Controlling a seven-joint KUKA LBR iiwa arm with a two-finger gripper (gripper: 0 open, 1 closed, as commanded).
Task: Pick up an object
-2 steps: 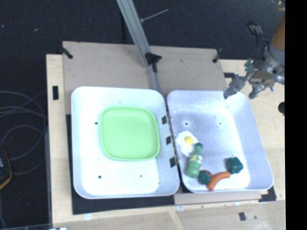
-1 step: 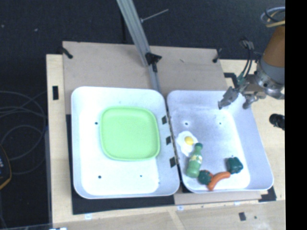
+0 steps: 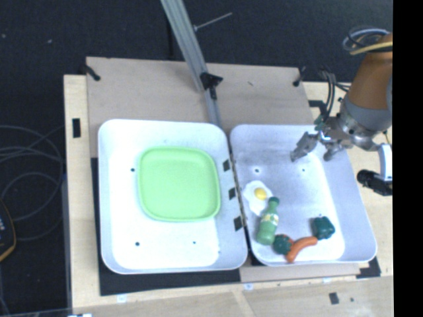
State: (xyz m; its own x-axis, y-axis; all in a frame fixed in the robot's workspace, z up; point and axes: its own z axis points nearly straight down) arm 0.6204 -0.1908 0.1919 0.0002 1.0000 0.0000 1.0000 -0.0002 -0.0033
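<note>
My gripper point(image 3: 316, 150) hangs open over the back right part of the right bin point(image 3: 291, 137), with nothing between its fingers. Its two fingers point(image 3: 301, 147) point down and to the left, spread apart. Several small objects lie toward the bin's front, well below the gripper: a fried egg toy point(image 3: 257, 193), a green bottle point(image 3: 268, 222) beside it, a dark green piece point(image 3: 282, 244), an orange carrot-like piece point(image 3: 301, 247) and a teal block point(image 3: 323, 227).
The left bin point(image 3: 115, 177) holds a light green square plate point(image 3: 178, 183). A grey metal pole point(image 3: 188, 38) slants from the top down to the gap between the bins. Cables run at the far left.
</note>
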